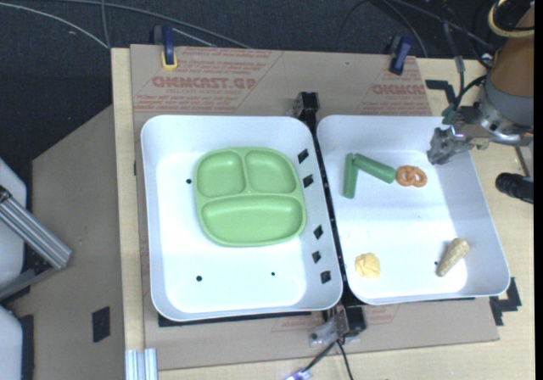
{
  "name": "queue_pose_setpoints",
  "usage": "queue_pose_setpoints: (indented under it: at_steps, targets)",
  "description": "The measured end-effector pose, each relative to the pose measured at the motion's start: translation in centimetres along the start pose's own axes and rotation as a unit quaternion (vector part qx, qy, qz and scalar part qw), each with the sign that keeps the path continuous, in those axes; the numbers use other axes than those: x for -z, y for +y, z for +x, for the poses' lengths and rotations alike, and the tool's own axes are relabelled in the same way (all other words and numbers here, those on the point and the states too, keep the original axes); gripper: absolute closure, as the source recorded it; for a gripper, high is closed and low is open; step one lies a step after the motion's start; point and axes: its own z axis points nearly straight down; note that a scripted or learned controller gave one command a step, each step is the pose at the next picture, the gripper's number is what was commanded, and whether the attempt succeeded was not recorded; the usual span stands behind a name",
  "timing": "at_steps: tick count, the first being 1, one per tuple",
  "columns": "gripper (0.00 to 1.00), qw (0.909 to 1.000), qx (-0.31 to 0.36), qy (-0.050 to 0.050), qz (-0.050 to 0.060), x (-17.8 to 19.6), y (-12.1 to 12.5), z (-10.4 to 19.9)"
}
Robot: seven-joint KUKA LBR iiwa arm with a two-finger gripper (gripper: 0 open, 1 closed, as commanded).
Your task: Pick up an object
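Note:
In the right bin [475, 217] lie a green L-shaped piece [363, 171], a brown pretzel [411, 176], a yellow lump [367, 265] and a pale corn cob [453, 256]. My gripper [443, 148] hangs at the bin's far right rim, just right of and above the pretzel. Nothing shows between its fingers, and the view is too small to make them out.
The left bin [170, 268] holds a green divided plate [250, 196]. A black divider with clips [316, 200] runs between the bins. Blue clamps [169, 46] [399, 54] pin the cardboard base at the back. Cables trail over the dark floor behind.

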Motion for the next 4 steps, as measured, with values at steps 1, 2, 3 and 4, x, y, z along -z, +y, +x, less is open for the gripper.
queue_pose_setpoints:
  at_steps: [1, 2, 3, 4]
  targets:
    - [1.00, 1.0000, 0.000, 0.000, 0.000, 5.3, 0.0, -1.0]
    - [1.00, 1.0000, 0.003, 0.003, 0.004, 4.1, 1.1, 4.5]
    - [1.00, 1.0000, 0.002, 0.001, 0.002, 4.7, 3.0, 9.5]
    - [1.00, 1.0000, 0.002, 0.002, 0.004, 3.5, 3.9, 14.8]
